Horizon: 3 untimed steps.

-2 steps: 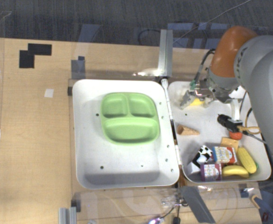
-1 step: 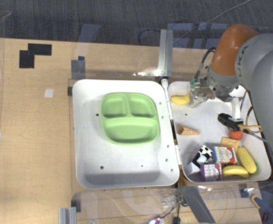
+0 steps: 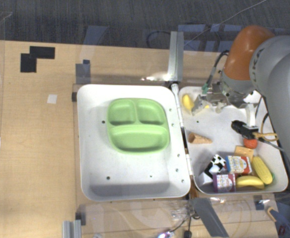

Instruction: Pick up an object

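grey arm lowered, pincer (image 3: 200, 104) pointing down

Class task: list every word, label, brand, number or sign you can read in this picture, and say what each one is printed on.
No text can be read here.
Red and white carton: printed label, too blurred to read.
Purple can: printed label, too small to read.
Black and white checkered block: a pattern, no words.
Green divided plate: no marking visible.

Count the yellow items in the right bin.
3: a small one in the far-left corner beside the tool, a corn cob by the right wall, and a banana at the near edge. The arm may hide others.
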### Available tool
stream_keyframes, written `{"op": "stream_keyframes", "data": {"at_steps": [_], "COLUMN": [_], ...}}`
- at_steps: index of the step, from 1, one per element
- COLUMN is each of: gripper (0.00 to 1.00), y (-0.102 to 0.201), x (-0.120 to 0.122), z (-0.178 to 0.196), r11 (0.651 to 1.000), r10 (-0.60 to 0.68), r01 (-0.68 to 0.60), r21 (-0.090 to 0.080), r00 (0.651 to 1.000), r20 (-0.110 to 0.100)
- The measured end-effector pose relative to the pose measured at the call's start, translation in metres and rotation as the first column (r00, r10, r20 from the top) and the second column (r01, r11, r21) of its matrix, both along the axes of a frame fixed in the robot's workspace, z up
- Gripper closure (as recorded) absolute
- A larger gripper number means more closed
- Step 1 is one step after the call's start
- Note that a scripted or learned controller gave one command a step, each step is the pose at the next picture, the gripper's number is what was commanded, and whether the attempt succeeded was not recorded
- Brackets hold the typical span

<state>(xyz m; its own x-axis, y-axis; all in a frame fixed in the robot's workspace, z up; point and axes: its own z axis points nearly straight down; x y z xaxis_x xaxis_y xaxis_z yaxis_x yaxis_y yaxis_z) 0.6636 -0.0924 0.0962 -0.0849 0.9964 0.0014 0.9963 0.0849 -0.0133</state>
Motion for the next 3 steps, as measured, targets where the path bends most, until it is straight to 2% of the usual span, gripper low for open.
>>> {"op": "stream_keyframes", "data": {"at_steps": [1,2,3], "gripper": [0.00,0.00,1.00], "y": [-0.023,-0.003,-0.001], "x": [-0.082,-0.024,-0.023], "z": [-0.006,-0.007,0.002], "r11": [0.997,0.998,0.997], "r10": [0.076,0.069,0.071], "r01": [-0.076,-0.069,-0.072], "r21": [-0.001,-0.002,0.003], "r00": [0.997,0.997,0.997], "r20": [0.025,0.028,0.027]}}
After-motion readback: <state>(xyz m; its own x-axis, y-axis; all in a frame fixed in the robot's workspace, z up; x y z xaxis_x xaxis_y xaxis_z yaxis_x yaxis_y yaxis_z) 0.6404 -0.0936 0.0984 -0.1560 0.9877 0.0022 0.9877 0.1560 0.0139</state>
